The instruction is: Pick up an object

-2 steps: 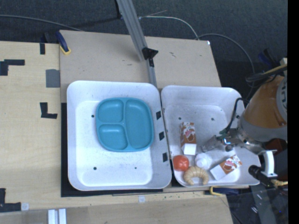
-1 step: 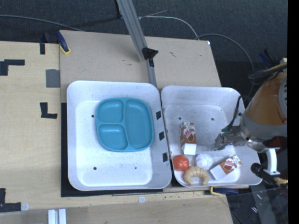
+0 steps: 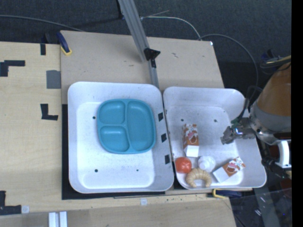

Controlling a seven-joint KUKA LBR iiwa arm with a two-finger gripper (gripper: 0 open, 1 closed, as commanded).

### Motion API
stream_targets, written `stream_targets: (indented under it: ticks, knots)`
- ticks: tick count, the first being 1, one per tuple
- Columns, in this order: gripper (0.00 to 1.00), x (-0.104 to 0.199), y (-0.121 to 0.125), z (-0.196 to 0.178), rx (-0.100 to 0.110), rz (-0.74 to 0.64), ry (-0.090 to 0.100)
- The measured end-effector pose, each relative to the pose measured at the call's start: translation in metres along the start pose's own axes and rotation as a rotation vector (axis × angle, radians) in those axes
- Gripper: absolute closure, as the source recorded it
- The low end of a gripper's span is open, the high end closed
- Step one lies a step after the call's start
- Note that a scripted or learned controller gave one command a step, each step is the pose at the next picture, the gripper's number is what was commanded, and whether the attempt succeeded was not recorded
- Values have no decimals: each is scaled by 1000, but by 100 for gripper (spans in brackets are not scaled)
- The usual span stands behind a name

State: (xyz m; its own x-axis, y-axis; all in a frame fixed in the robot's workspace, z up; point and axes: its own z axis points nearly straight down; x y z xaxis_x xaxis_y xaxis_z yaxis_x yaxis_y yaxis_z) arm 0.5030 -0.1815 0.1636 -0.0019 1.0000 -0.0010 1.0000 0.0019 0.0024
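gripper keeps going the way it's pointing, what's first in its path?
Probably bare floor of the right bin: the gripper points down and leftward, with the red-and-white carton farther along. Depth is unclear from above.

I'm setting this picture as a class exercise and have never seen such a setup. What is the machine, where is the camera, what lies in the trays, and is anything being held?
One camera looks down at a slant on a bench with two shallow white bins. The robot arm, grey with an orange band, reaches in from the right; its gripper hangs over the right bin, nothing visibly between its fingers. The left bin holds a blue divided plate. The right bin holds a small carton, a tomato, a croissant, a white ball and a red-and-white packet.
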Motion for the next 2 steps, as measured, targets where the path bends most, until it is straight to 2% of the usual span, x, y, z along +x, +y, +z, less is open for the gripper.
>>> stream_targets:
  ticks: [1,2]
  knots:
    - [100,-4,0,-43,-1,1,0]
    - [100,-4,0,-66,1,0,0]
